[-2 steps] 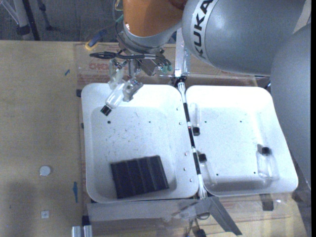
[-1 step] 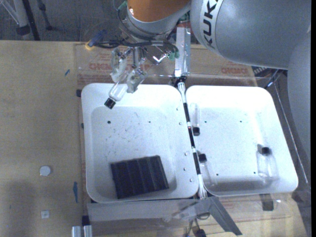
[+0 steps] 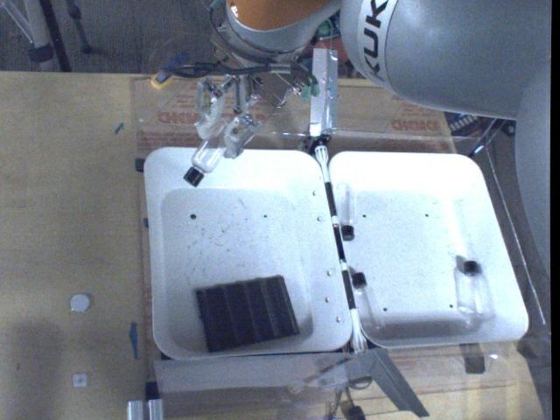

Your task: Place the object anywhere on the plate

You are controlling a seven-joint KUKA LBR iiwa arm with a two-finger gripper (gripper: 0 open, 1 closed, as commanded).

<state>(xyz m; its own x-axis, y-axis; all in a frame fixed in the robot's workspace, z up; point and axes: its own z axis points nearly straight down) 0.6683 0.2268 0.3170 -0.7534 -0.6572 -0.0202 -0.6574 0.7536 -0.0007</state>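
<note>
Wooden table (image 3: 70,191) surface carries two shallow white bins side by side. Taking the left bin (image 3: 166,261) as our landmark, we find a dark ribbed rectangular plate (image 3: 247,312) lying flat on its floor in the near part, slightly rotated. Just right of the left bin, touching along a shared rim, sits the right bin (image 3: 420,261); we note a small clear item with a dark end (image 3: 469,280) near its right wall. Above the far left corner of the left bin, we see the gripper (image 3: 217,151), its translucent fingers (image 3: 206,157) close together; we cannot tell whether they grip anything. Behind it rises the grey arm (image 3: 437,33).
</note>
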